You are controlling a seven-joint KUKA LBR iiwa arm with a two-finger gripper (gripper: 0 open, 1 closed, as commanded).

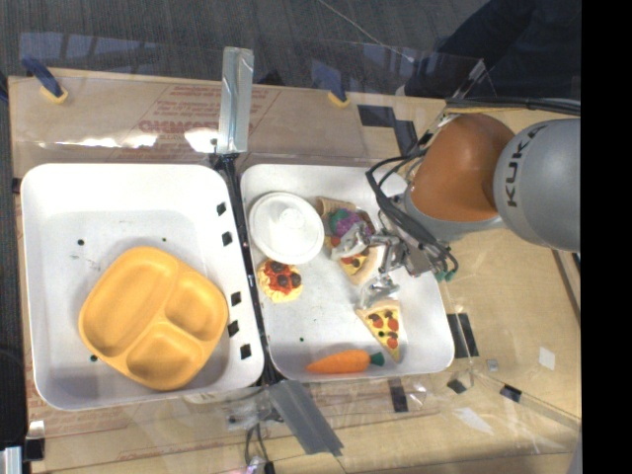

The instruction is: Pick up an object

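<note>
The pick is not done, as far as the view shows: every toy lies on the floor of the right bin [296, 334], and nothing is lifted clear of it. Taking the white bowl [286, 225] near that bin's upper left as the landmark, the gripper [380, 276] hangs low to the bowl's right and a little below it, directly over a pizza slice [355, 261] and just beside the purple grapes [345, 227] that sit right of the bowl. Whether it is spread or closed I cannot tell; cables and wrist hardware hide that. No object is plainly caught in it. A second pizza slice [385, 328] lies further below and right of the bowl, a small round pizza [280, 280] just below it, and a carrot [339, 362] well below it by the bin's near wall. What remains, I judge, is the whole grasp and lift, the nearest slice being the likely target.
</note>
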